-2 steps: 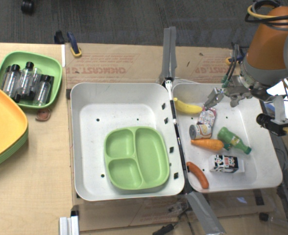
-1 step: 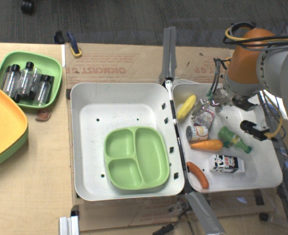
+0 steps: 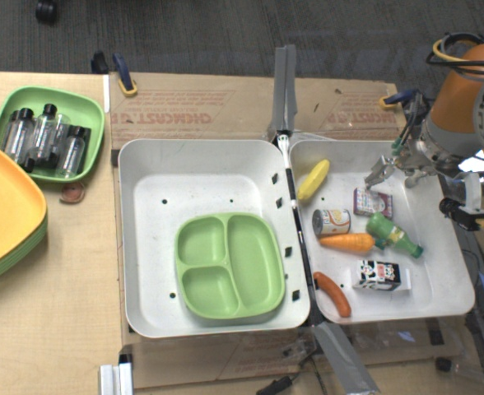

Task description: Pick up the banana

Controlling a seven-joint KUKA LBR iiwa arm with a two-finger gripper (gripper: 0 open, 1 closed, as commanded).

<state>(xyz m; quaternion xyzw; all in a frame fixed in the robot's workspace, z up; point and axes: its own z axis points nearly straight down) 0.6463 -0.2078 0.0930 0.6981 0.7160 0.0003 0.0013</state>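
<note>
The arm [image 3: 460,97] is reached in from the right, orange band uppermost. The gripper [image 3: 388,169] is held low, its fingers [image 3: 377,174] spread, nothing between them.

We've got dark grey carpet [image 3: 225,15] up top, a chair caster [image 3: 47,10] poking in, and a light wood surface [image 3: 53,319] with cardboard [image 3: 225,105] underneath.
</note>
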